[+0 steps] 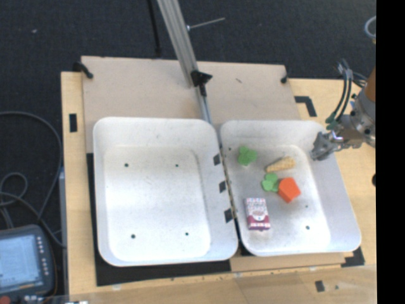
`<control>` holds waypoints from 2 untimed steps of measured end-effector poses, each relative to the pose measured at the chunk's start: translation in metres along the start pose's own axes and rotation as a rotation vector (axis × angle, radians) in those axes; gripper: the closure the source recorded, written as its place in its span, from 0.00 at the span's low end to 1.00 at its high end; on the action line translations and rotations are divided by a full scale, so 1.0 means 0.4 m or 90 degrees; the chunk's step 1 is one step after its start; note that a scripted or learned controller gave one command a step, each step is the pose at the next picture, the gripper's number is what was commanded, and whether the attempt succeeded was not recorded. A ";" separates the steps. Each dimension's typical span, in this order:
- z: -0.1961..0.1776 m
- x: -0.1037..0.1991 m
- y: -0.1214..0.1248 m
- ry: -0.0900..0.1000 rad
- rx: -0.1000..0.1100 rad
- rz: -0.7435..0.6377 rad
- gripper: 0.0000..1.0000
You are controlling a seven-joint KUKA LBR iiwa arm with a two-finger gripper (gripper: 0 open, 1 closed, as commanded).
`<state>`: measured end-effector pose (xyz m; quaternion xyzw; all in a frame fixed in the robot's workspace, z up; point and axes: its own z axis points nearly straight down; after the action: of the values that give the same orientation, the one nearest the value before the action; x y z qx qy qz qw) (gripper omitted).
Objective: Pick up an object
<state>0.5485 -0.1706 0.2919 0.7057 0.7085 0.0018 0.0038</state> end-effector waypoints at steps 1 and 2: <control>0.040 0.125 0.007 0.002 0.004 -0.001 1.00; 0.071 0.233 0.001 0.002 0.004 -0.001 1.00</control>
<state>0.5488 -0.0776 0.2632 0.7051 0.7091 0.0003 0.0005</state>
